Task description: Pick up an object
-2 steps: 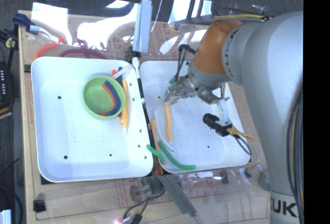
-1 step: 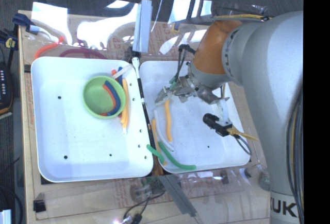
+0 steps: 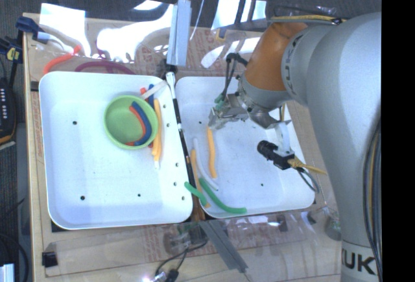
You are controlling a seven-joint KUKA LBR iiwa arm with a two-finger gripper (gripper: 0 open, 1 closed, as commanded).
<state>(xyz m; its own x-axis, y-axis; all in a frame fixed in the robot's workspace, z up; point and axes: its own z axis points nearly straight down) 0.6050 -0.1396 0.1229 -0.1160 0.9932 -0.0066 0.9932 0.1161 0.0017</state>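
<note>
In the right bin (image 3: 285,193) an orange stick (image 3: 211,152) lies lengthwise near the left wall. My gripper (image 3: 219,114) hangs just above the stick's upper end, near the bin's back left part. A green curved strip (image 3: 218,201) lies along the front left corner, partly over the rim. A pale translucent piece (image 3: 206,181) rests between the stick and the strip. A green bowl (image 3: 128,122) sits in the left bin (image 3: 84,170), with blue and red curved pieces inside it. Another orange stick (image 3: 156,135) leans along the bowl's right side.
The grey arm with its orange band (image 3: 269,60) covers the right bin's back right corner. A short orange piece (image 3: 192,159) lies at the divide between the bins. A red ring (image 3: 97,67) and clear plastic lie behind the left bin.
</note>
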